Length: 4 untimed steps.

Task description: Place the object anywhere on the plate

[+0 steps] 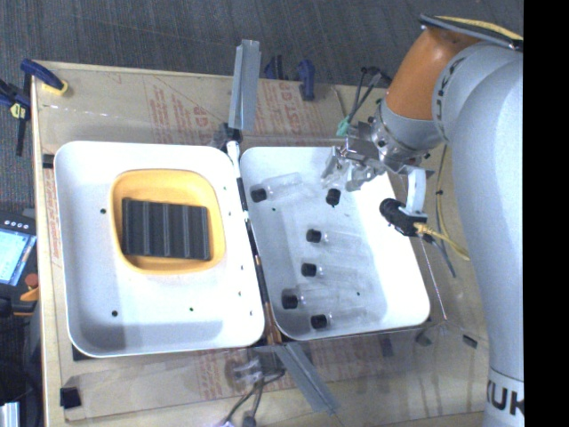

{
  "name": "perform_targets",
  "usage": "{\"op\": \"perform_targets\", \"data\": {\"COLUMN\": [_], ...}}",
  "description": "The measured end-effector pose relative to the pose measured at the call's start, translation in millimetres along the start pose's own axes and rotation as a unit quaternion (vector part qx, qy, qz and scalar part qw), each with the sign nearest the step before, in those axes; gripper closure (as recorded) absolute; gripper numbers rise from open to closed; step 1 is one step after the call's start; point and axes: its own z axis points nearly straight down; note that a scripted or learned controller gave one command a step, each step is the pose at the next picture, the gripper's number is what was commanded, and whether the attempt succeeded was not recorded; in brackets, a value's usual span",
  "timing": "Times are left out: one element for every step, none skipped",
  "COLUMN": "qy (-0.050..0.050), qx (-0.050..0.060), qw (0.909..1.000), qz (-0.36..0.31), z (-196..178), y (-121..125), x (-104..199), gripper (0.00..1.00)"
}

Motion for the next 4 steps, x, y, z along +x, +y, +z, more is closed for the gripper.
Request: {"op": "perform_targets", "data": {"qy": [-0.001, -0.002, -0.002, -0.001], "qx": [0.001, 0.000, 0.001, 0.001], "qw": [0.9965, 0.9881, 0.9443, 0.9057], "qz": [-0.084, -0.154, -0.329, -0.424], "z": [-15, -23, -15, -4], "y": [-19, -29, -63, -73], "x": [57, 156, 151, 198], "gripper": [1.00, 1.00, 1.00, 1.00]}}
